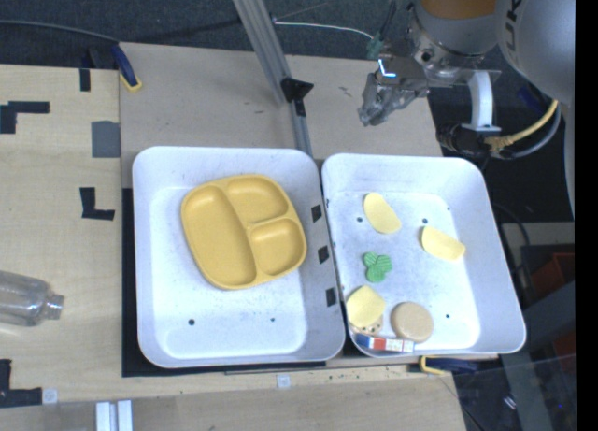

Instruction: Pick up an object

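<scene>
Grey and orange, the arm is reaching in from the right, and its gripper (pixel 374 109) is hanging above the bare table (pixel 206 93) just beyond the far edge of the right bin (pixel 467 172). Nothing is sitting between its tips, and whether they are parted or closed I cannot tell, since they are showing as one dark, blurred shape. A yellow cable (pixel 533 130) is looping beside the wrist on the right.

In the right bin, several small objects are lying apart from one another: a pale yellow oval piece (pixel 381 213) is resting near the far left part, a yellow wedge-like piece (pixel 442 243) is lying to its right, and a small green leafy item (pixel 377 266) is sitting near the middle left. Toward the near edge, a yellow rounded piece (pixel 364 308) is lying just beside a tan round item (pixel 411 321), and a small flat package with red and blue print (pixel 385 345) is lying against the near wall.

In the left bin (pixel 149 233), a yellow divided plate (pixel 243 230) with three compartments is lying flat in the far half. A grey metal post (pixel 260 32) is slanting across the table toward the gap between the bins. At the left edge, a clear plastic bottle (pixel 26 300) is lying on its side on the table
</scene>
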You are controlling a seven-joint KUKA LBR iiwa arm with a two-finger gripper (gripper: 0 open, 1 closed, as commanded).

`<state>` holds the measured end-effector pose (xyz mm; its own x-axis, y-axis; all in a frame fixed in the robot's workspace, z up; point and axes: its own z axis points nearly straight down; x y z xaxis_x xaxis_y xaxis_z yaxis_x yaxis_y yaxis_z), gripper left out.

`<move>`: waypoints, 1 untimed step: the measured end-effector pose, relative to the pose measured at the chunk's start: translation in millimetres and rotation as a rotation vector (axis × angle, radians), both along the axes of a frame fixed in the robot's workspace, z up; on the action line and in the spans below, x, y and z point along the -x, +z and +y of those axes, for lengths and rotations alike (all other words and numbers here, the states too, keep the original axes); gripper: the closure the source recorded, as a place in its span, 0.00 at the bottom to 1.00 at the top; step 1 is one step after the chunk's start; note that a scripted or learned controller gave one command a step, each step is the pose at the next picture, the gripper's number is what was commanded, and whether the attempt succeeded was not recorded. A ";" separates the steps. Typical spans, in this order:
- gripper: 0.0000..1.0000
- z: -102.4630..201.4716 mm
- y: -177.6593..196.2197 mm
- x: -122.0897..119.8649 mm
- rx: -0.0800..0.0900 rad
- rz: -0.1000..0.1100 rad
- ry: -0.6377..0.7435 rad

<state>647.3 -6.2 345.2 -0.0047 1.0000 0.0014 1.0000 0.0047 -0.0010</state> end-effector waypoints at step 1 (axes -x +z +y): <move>1.00 -2.1 9.1 -0.8 0.003 0.000 -0.001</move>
<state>648.1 -8.3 354.3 -0.0034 1.0000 -0.0013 1.0000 0.0034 -0.0013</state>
